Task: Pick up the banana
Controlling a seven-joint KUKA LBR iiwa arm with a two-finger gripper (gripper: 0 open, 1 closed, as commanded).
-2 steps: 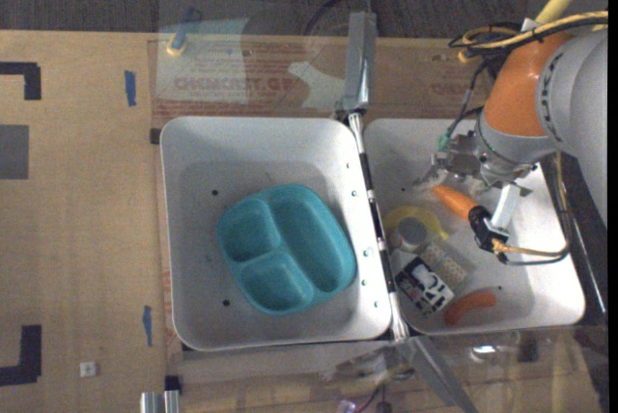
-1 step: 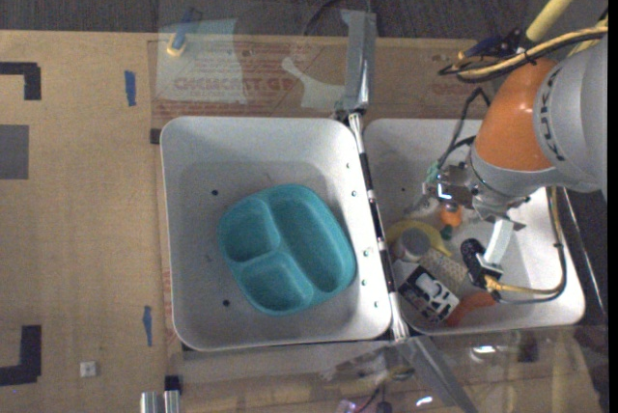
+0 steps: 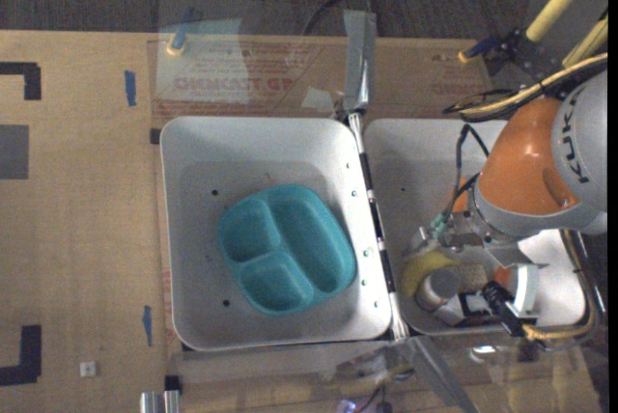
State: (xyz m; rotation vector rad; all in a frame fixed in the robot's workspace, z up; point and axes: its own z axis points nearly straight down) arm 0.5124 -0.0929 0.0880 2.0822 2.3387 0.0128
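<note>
Far left: brown bench top (image 3: 77, 208), matte, cardboard-like, w/ black corner marks and bits of blue tape. Next over: left bin (image 3: 183, 151), shallow white plastic, rounded corners, smooth, slight sheen. Inside it, teal divided plate (image 3: 285, 249): rounded-rectangle shape, three compartments, matte plastic, sitting at a slant. Nothing on the plate.

Past the divider: right bin (image 3: 406, 146), same white plastic, upper part bare. Down in its lower-left corner: banana (image 3: 422, 268), pale yellow, curved, smooth skin, partly covered by arm hardware. Long axis hard to call; visible bit arcs roughly from lower left up toward the right. Just below and touching or nearly so: a greyish cylinder-like thing (image 3: 439, 288), identity unclear.

Further right: gripper (image 3: 463, 252) low over that same corner, wrist cluttered w/ cables and a small teal fitting. Pincer state: can't tell, tips hidden under wrist block, so no call on whether anything is held. Above it, arm (image 3: 526, 170), glossy orange band, grey shell, reaching in from the right.

Key relation: banana lies just left of and slightly below the wrist, very close, prob. right at the tool tip. Judging by that: approach stage or at the grasp itself, not lifted. Risk: bin wall and corner close on left, grey thing crowding from below, curved slick skin easy to slip.
</note>
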